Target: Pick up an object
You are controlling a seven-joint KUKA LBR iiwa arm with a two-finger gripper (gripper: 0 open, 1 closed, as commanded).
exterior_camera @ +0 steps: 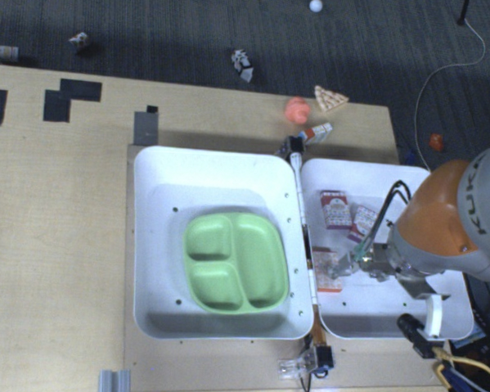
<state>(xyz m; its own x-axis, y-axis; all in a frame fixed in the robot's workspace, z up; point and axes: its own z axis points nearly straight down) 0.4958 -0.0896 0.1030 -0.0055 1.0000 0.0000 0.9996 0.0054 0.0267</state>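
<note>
camera view: gripper (pixel 358 258) low in right bin (pixel 460 313), beside red packet (pixel 334 210)
fingers: can't tell their spread
step: reaching; next, close on something

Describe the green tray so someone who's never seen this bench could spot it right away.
Find the two white bins side by side on the bench and take the left bin, away from the grey and orange arm. The green tray lies flat in its middle. It is the one pale green item, with rounded corners and three compartments.
</note>
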